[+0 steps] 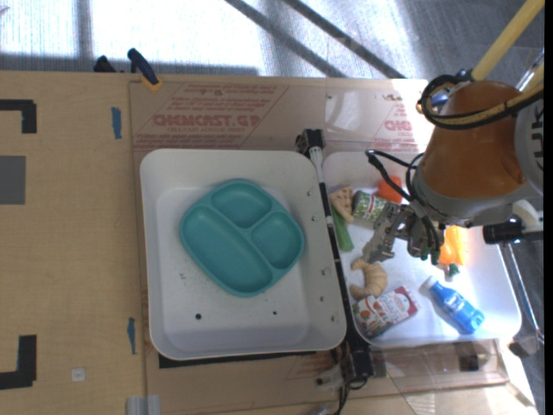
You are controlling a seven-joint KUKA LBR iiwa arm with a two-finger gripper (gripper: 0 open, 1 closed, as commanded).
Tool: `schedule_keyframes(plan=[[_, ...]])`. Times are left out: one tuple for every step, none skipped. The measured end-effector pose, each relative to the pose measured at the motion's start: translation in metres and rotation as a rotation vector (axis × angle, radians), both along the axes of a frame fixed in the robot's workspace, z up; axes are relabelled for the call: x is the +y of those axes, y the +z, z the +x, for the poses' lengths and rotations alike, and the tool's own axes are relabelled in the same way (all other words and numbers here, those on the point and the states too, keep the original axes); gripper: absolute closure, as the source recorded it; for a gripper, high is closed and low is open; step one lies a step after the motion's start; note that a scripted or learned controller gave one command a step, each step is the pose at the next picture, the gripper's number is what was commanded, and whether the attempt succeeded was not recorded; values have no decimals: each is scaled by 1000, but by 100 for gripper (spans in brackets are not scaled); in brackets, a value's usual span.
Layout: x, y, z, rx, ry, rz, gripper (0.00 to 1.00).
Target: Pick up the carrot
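The grey metal claw (393,239), its grip unreadable, hangs over the right white bin (510,318); the stubby orange carrot (451,245) lies upright just to its right, near the bin's middle.

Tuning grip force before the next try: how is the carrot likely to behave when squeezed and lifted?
The carrot looks like a smooth moulded toy, so probably rigid and light, though perhaps slippery. Its tapered, rounded form may roll or twist out of a pinch. It lies in the right bin beside the gripper, half hidden, so nudging it is likely.
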State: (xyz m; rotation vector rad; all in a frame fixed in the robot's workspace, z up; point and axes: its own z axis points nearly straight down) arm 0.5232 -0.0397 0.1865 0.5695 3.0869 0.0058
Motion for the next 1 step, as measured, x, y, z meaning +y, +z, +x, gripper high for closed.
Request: schedule_keyframes(plan=[[7,224,-5,-18,652,-10,100]])
